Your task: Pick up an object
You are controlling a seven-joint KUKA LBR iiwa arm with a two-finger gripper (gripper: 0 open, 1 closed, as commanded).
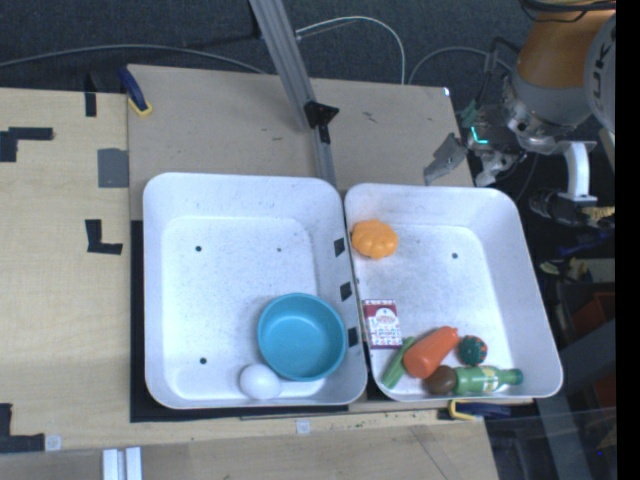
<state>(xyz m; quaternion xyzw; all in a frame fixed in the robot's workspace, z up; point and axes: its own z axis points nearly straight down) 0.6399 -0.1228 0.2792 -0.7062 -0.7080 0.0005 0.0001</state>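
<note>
My gripper (462, 167) hangs above the back right corner of the right bin (527, 268), open with nothing between its fingers. In that bin an orange fruit (373, 239) lies near the back left. A small red box (382, 323) lies flat by the left wall. A carrot (428, 351), a red and green ball (472, 349), a brown piece (441, 381) and a green bottle (487, 377) crowd the front right corner. The left bin (152, 268) holds a blue bowl (301, 335) and a white ball (259, 380) at its front.
A slanted metal pole (290, 58) stands behind the seam between the bins. Cables (400, 48) run over the dark floor at the back. A blue and yellow clamp (135, 93) sits at the bench's back left corner.
</note>
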